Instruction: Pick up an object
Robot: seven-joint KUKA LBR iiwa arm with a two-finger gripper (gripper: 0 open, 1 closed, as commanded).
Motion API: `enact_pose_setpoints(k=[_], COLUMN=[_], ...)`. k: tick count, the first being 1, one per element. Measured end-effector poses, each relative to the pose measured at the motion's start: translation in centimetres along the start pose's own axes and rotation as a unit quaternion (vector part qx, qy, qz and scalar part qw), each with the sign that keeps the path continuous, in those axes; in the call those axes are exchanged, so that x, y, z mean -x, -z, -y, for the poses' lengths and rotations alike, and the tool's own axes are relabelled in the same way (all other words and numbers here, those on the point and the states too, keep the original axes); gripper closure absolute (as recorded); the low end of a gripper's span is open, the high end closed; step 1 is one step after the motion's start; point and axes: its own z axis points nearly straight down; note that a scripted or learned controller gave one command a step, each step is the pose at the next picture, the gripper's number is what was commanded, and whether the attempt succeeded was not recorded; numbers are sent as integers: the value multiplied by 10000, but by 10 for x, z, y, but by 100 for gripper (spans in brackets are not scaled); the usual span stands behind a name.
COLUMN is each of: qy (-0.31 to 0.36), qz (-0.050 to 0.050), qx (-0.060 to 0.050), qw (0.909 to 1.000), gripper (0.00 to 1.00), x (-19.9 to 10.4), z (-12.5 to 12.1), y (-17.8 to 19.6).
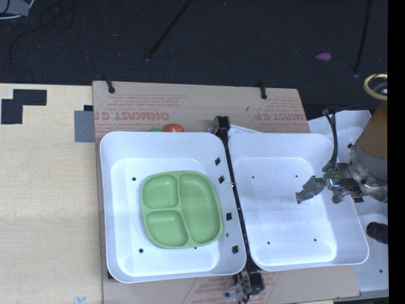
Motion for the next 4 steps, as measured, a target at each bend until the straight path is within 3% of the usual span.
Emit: enact_pose_setpoints(k=[1,4], qy=[10,1], qz=[11,15], qx=[55,66], qw=[10000,10000], gripper=[0,0], x=[0,-3], z=[-2,-13], y=[5,-139])
